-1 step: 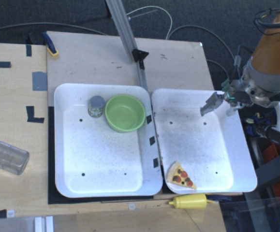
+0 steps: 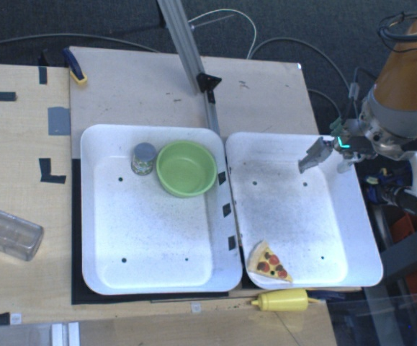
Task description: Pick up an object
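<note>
A pizza slice [image 2: 268,262] lies at the front left corner of the right bin [image 2: 352,222]. In the left bin [image 2: 100,222] a green bowl [image 2: 186,168] sits at the back, with a small grey can [image 2: 143,158] just to its left. My gripper [image 2: 315,156] hangs over the back right part of the right bin, far from the pizza slice. I see nothing between its fingers.
A yellow mustard bottle [image 2: 284,300] lies on the bench in front of the right bin. A clear plastic container [image 2: 6,231] rests at the far left. A metal pole [image 2: 186,42] slants down to the bins' shared back edge. Cables run behind the bins.
</note>
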Controlling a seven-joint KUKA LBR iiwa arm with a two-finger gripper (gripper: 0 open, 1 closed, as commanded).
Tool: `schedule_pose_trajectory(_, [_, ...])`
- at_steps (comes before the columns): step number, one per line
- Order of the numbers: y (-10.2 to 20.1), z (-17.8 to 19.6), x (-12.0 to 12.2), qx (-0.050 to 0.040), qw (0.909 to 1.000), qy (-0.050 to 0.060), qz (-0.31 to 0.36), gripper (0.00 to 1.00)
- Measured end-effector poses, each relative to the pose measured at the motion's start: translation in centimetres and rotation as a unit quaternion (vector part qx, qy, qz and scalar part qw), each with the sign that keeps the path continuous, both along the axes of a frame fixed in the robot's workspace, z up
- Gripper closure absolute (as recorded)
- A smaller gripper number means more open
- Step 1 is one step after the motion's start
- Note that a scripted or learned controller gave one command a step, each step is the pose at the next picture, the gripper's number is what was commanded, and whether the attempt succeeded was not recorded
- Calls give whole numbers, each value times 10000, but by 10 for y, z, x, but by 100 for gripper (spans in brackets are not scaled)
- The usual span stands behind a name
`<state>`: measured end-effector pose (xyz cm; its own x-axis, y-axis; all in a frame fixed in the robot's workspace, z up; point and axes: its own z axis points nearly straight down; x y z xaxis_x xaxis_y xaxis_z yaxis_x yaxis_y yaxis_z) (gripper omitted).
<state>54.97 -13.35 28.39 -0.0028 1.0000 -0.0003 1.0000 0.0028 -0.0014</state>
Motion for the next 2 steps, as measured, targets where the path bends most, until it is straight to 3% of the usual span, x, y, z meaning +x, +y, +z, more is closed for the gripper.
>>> schedule_pose_trajectory(2, [18, -107, -5, 4, 10000, 28, -7, 0])
